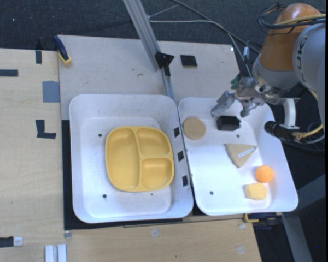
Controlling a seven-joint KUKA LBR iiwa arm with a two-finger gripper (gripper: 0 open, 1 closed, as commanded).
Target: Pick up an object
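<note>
Black block (228, 123) lies at about 12 o'clock in the right bin (208, 198), just beneath the gripper (232, 106), whose two fingers are spread, nothing between them. Round tan disc (194, 128) sits at 9 o'clock from the block; wedge (240, 155), orange ball (264, 174) and yellow lump (256, 191) lie toward 5 o'clock. Risk: the low block could skid off a fingertip toward the bin wall. Left bin (85, 162) holds a yellow divided plate (139, 158). Worktop (22, 113) is pale wood with tape marks.

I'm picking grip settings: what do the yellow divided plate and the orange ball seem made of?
The yellow divided plate looks like moulded plastic, matte: even colour, soft rounded compartment ridges. The orange ball seems smooth plastic, possibly hollow: uniform colour with a faint sheen; the view leaves it open.
</note>
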